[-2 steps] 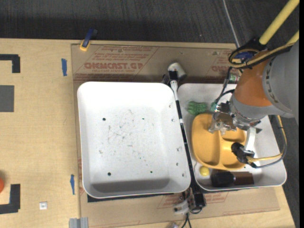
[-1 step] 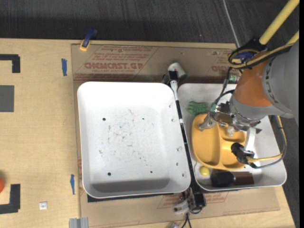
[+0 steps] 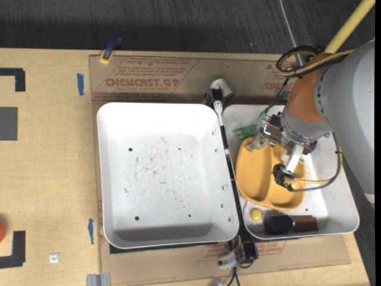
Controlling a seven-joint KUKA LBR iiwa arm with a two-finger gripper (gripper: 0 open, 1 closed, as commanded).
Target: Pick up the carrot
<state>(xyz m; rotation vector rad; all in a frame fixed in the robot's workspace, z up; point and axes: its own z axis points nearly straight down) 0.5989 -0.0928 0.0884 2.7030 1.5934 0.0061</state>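
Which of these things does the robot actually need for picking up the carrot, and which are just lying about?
For the job:
gripper
green tuft, perhaps the carrot's top; I cannot tell for sure

Just lying about:
yellow bowl
yellow ball
dark tool
left bin

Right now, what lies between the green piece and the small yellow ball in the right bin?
The large yellow bowl fills that stretch, in the camera view.
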